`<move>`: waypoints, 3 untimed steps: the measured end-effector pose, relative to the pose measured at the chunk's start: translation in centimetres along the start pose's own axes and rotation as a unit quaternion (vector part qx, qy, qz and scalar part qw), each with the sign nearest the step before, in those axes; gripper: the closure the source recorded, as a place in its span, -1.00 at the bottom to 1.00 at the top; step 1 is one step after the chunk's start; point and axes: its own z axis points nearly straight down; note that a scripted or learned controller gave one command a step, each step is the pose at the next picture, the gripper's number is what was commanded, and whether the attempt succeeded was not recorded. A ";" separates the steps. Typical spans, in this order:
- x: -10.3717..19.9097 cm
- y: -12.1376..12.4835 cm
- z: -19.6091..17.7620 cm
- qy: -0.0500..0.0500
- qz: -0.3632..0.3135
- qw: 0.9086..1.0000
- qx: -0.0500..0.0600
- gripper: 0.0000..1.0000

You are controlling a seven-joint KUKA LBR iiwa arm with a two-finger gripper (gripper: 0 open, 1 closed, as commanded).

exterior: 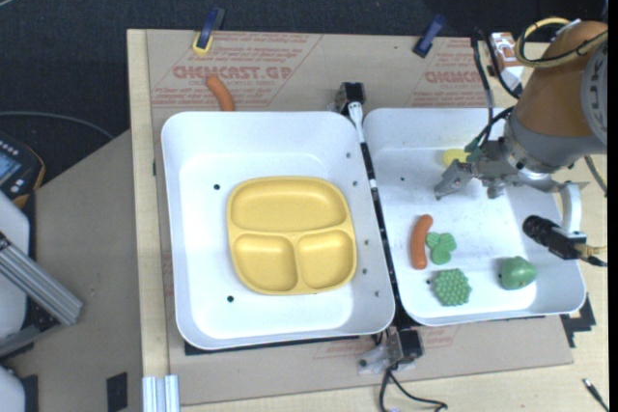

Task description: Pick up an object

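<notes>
2 "CHEMCAST" prints on board [241, 70]

bins [183, 207] – glossy white plastic | tray [290, 233] – smooth yellow plastic (matt) | bench [154, 101] – wood

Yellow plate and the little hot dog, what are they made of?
The yellow plate looks like smooth matte plastic: one even colour, rounded moulded compartments. The hot dog seems a plastic or rubber toy, uniformly orange with a faint sheen; which one I can't tell.

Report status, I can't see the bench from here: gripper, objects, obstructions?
Gripper over right bin, holding nothing. Hot dog, broccoli, green items on bin floor, untouched. Path clear.
</notes>
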 end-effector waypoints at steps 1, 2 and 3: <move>0.1 -0.1 4.1 0.000 0.000 1.000 0.000 -1.00; 0.0 0.1 2.8 -0.001 0.001 1.000 -0.004 1.00; -0.8 0.7 -2.1 -0.003 0.001 1.000 -0.007 1.00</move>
